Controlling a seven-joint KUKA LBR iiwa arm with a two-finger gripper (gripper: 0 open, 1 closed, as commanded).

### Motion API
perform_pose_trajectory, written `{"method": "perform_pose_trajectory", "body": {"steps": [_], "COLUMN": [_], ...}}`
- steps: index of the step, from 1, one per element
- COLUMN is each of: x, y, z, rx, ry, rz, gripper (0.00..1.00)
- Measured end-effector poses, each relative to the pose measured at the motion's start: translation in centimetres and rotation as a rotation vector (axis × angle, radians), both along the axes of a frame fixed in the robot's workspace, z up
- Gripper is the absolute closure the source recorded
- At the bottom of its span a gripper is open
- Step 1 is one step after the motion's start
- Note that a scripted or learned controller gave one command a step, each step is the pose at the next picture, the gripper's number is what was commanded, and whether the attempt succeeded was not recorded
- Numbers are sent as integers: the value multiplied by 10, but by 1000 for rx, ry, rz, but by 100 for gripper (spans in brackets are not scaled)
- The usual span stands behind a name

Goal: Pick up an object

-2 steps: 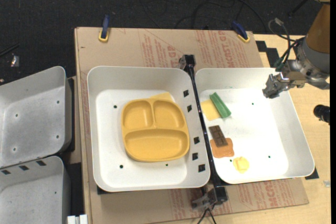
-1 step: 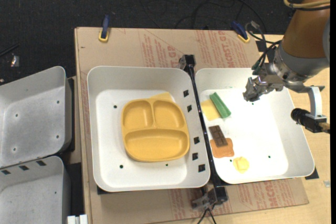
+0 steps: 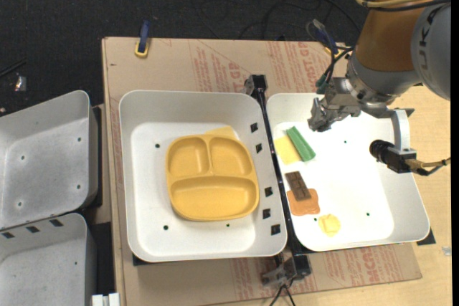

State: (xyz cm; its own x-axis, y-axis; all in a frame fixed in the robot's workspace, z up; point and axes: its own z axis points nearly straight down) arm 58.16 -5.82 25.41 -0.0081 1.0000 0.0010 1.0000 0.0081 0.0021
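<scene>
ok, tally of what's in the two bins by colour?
Yellow: 3, divided tray, flat block, small lump
Green: 1, bar
Brown: 1, bar
Orange: 1, flat piece
Total: 6. The tray lies in the left bin, the rest in the right bin.

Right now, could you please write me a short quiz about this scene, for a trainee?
1. True or false: the yellow tray lies in the right bin.
2. Which item lies nearest the gripper? A) green block B) small yellow piece C) brown bar
3. Fill in: the brown bar rests on an ____ piece.

Key: 1 false, it lies in the left bin; 2 A; 3 orange.
</scene>
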Motion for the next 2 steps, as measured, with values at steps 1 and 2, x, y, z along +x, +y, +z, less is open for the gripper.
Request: {"method": "perform_pose_trajectory", "body": {"steps": [1, 2], "x": [0, -1], "y": [46, 104], "z": [-9, -16], "rx": [0, 0], "ry": [3, 4], "rz": [-1, -1], "gripper": [100, 100]}}
